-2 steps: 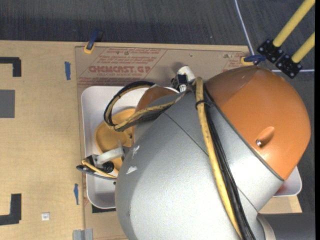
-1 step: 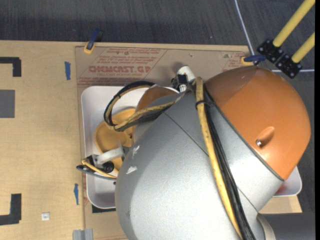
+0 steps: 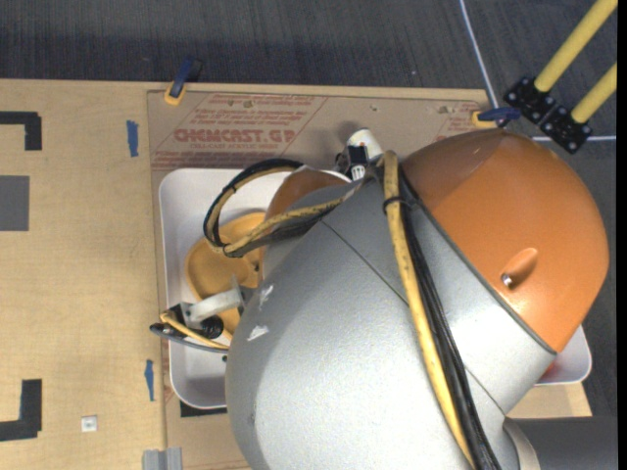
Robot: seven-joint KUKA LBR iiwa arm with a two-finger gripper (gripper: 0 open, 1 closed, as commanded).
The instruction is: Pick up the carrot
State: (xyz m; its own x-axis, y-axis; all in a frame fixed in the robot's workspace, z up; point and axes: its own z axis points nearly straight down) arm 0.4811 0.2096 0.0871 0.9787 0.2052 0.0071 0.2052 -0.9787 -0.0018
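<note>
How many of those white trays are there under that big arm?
2. The left tray sits under the arm, its left rim showing; of the right tray just a corner peeks out at lower right. The arm may hide more.

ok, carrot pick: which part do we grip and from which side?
Can't settle it from this frame: the arm covers most of the left bin, hiding the carrot's pose. The gripper sits low at that bin's left wall. Generally: across the mid-body, from above, since a carrot is long and narrow.
</note>
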